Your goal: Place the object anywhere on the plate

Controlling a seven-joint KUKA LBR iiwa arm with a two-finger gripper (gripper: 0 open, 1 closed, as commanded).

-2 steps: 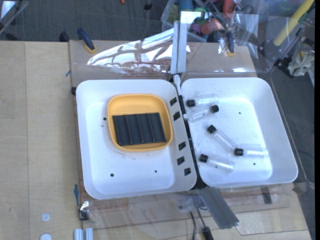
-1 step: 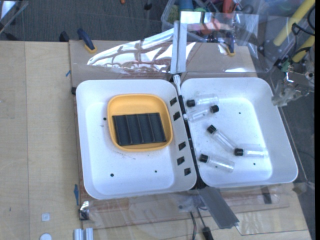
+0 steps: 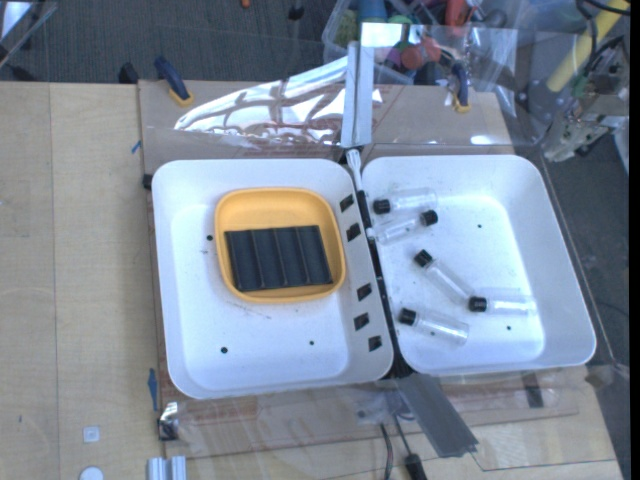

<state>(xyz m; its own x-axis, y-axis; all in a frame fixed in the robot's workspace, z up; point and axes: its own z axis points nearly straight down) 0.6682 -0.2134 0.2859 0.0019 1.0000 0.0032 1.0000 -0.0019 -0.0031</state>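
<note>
A robotics lab: a wooden bench (image 3: 60,268) bearing two white bins (image 3: 190,358), loose cables (image 3: 40,8) and a clear crate of parts (image 3: 440,8) beyond its far edge.

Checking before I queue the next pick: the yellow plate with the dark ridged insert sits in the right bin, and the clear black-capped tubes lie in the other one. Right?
Not quite. The camera view shows the yellow plate, dark ridged insert and all, in the left bin. The clear black-capped tubes do lie in the other one, the right bin.
</note>
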